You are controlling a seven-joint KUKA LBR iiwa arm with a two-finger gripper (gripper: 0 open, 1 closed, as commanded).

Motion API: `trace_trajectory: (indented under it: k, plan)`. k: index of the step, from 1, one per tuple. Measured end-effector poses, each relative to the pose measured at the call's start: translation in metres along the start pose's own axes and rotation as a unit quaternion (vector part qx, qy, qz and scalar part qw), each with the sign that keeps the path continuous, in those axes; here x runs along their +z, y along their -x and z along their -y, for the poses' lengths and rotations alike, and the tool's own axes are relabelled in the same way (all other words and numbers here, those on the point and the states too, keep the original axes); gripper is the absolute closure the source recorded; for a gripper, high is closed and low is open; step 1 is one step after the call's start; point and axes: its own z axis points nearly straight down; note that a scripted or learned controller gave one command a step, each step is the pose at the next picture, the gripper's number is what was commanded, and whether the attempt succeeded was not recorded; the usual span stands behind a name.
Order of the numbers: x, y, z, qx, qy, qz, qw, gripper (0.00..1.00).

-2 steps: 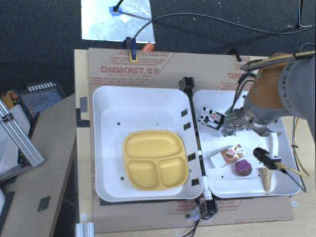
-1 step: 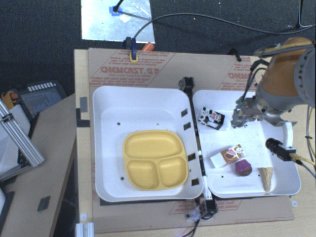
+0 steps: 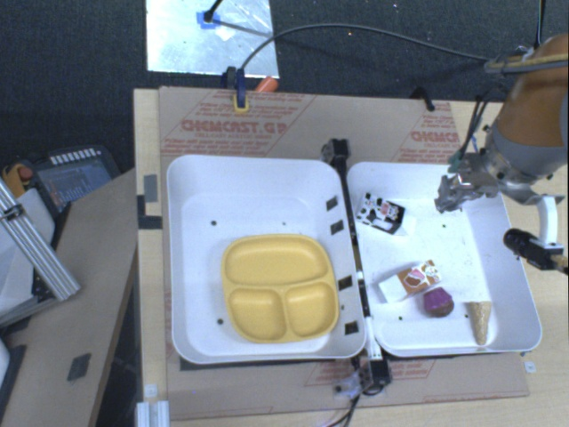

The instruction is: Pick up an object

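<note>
Four small things lie in the right-hand shallow white bin (image 3: 511, 265) for you to choose from, all on the near side of the claw (image 3: 447, 196). Closest to it is a black-and-white printed packet (image 3: 381, 213); further off sit a small white-and-orange wrapped block (image 3: 412, 281), a round purple toy (image 3: 436, 303) and a tan cone (image 3: 480, 320). All look light. You will likely find the block stiffest, best pinched across its short sides; the ball may roll. You cannot tell whether the claw is spread or pressed together, and nothing visibly sits in it.
</note>
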Motion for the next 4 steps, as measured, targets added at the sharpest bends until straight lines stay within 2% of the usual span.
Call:
trace_trajectory:
  k: [1, 3, 4]
  plan:
    - [-0.051, -0.007, 0.004, -0.002, 0.0, 0.0, 1.0, 1.0]
    - [-0.02, -0.108, -0.005, -0.004, -0.004, -0.002, 1.0, 1.0]
    - [-0.021, -0.152, -0.013, -0.004, -0.003, -0.002, 1.0, 1.0]
